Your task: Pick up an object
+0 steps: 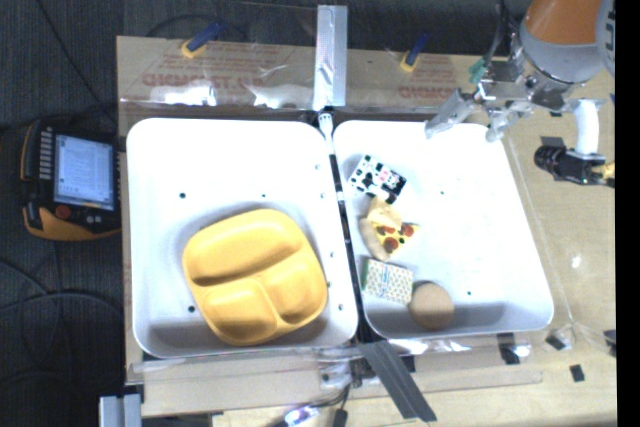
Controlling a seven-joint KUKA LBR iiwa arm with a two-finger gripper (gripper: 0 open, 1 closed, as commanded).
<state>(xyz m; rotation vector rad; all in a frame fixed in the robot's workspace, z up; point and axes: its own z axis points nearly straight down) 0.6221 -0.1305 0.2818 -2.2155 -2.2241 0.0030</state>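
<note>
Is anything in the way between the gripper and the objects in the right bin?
Nothing visible. The gripper hangs open over the right bin's far rim. The black-and-white item, yellow toy, green-patterned block and brown ball lie along the bin's left side, with bare floor between.

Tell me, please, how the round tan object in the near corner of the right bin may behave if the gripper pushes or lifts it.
The round tan object looks ball-like, so a push would probably roll it. It lies beside the patterned green packet and close to the right bin front wall, which may stop it. Its curved sides could slip from the gripper.
</note>
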